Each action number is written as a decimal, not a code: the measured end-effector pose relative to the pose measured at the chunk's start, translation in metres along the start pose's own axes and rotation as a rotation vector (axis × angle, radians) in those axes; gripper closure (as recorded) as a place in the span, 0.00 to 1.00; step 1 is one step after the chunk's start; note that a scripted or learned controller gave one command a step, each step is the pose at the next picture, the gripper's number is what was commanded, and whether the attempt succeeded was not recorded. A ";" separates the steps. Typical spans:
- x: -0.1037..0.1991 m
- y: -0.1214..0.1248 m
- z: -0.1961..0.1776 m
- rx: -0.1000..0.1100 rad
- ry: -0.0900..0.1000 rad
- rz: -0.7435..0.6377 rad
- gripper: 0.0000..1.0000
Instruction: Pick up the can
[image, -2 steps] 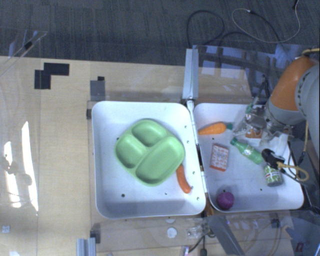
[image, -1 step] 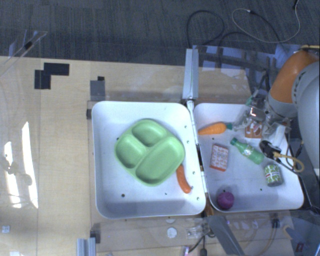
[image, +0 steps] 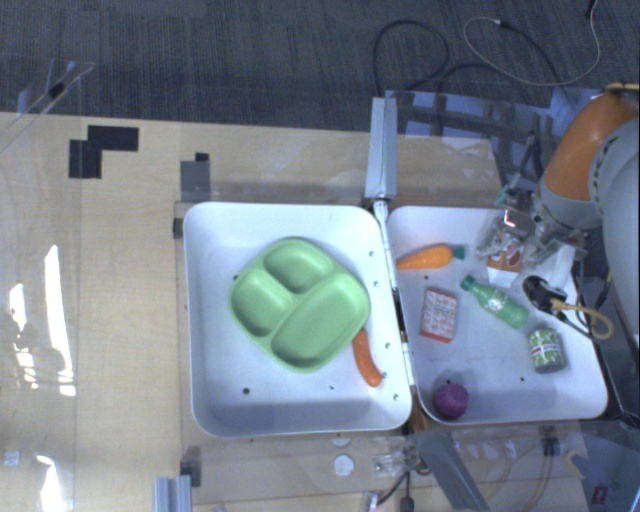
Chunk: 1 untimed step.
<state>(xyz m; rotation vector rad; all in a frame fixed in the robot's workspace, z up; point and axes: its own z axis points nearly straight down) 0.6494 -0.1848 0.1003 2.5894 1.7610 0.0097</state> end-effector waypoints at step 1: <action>0.028 -0.004 -0.107 0.004 0.002 -0.120 1.00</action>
